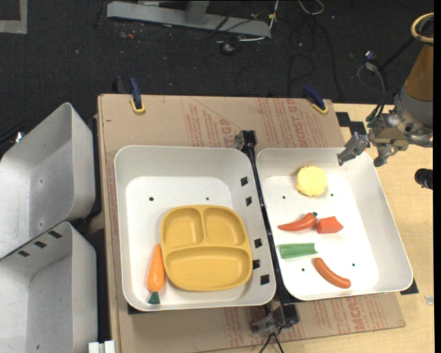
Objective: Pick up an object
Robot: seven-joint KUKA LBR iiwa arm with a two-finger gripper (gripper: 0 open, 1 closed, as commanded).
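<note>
The right bin (386, 227) holds a round yellow piece (311, 180) at its far side, a red chili pepper (298, 223) beside a small red block (329, 225), a green bean-like piece (297, 251) and an orange-red sausage (331, 272). In the left bin (138, 207) lie a yellow divided plate (205, 247) and an orange carrot (156, 270) to its left. My gripper (363, 153) hangs above the right bin's far right corner, fingers spread apart with nothing between them. It is well clear of all the objects.
Two more white bins (41, 227) stand off the bench at the left. Cables and a metal bar (186, 17) lie on the dark floor behind. Blue clamps (136, 96) hold the brown board at its far edge.
</note>
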